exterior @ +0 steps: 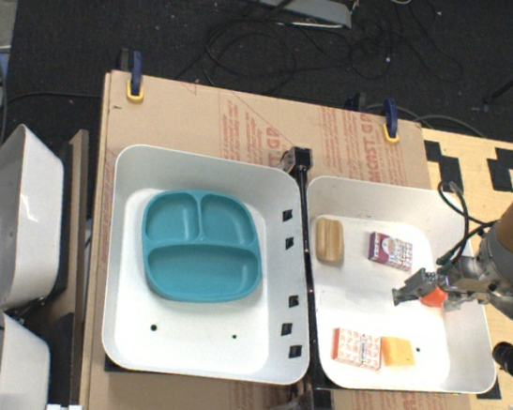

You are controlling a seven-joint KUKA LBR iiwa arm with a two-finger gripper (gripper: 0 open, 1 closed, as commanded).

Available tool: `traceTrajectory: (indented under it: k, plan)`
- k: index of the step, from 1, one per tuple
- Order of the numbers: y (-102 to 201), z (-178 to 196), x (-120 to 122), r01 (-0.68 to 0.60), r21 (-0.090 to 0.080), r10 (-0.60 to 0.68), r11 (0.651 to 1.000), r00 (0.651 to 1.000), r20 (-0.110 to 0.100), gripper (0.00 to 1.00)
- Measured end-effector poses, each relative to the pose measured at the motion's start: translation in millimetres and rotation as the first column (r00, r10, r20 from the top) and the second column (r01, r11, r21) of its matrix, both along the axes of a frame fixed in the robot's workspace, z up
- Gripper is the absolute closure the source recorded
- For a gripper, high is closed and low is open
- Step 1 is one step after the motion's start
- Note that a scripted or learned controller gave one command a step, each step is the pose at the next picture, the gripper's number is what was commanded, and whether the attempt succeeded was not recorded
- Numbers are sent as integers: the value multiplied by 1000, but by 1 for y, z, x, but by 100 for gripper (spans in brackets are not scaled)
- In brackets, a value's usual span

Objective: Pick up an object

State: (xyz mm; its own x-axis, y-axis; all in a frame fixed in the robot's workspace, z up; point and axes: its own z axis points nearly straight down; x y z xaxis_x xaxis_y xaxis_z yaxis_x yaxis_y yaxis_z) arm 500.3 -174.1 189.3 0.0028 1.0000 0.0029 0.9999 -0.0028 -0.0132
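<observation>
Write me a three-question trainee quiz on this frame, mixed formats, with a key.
1. True or false: the teal plastic divided plate lies in the left white bin.
2. Which item lies nearest the black divider between the bins? A) tan oblong bread-like piece B) small purple carton C) yellow cheese-like block
3. Fill in: the gripper hovers over the ____ white bin, beside a small orange object.

Key: 1 true; 2 A; 3 right.
</observation>
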Motion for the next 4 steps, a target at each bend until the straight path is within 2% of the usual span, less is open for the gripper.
traceTrajectory:
  k: [1,2,3,4]
  plan:
    - [0,6,3,-4,-3,4,1000,1000,12,0]
    - [9,-55,3,-2,-1,2,1000,1000,8,0]
    - [9,-100,3,-1,-1,1,1000,1000,9,0]
    - [9,-87,4,0,-3,0,1000,1000,13,100]
